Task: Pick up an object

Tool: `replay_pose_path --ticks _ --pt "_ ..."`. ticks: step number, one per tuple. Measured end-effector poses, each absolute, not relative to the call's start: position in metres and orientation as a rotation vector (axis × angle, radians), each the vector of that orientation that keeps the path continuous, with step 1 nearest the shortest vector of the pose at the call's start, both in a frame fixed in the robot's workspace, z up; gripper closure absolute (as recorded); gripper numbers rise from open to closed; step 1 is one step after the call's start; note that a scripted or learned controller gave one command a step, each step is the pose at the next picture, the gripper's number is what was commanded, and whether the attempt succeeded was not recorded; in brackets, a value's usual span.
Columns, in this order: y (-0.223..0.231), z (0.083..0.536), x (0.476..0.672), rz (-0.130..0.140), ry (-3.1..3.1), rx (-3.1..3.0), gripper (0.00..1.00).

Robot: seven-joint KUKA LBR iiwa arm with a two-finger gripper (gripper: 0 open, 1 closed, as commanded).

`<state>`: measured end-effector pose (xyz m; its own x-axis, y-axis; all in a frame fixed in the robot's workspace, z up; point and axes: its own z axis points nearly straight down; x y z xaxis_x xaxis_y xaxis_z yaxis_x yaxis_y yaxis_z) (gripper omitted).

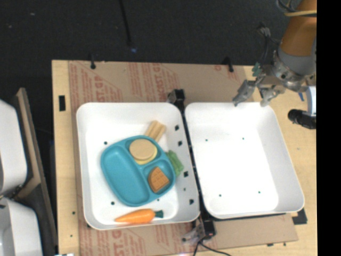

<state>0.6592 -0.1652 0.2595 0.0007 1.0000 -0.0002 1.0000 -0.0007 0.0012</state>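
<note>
We look down at a slant on a tan worktop (69,143) that carries two shallow white bins side by side. The left bin (90,143) holds a blue divided toy tray (122,177) lying at an angle. On the tray rest a round tan biscuit (144,149) in its upper compartment and a brown waffle-like piece (159,179) in the compartment to its lower right. A pale wooden block (155,129) lies just beyond the tray's upper edge, touching or nearly touching the biscuit. A green piece (176,163) lies against the tray's right side, near the bin wall. An orange toy carrot (137,216) with a green tip lies along the front wall of the bin, apart from the tray.

The right bin (240,159) sits just beside the left one. The grey and orange arm (298,36) comes in from the upper right, and its end effector (254,94) hangs over the far rim of the right bin, well apart from all the toys. Its two fingers (242,95) are spread, with nothing between them.
</note>
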Motion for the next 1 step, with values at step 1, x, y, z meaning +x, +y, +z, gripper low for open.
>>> replay_pose_path --ticks 1 --pt "-0.0922 0.1812 0.6670 -0.004 2.230 2.220 0.00"
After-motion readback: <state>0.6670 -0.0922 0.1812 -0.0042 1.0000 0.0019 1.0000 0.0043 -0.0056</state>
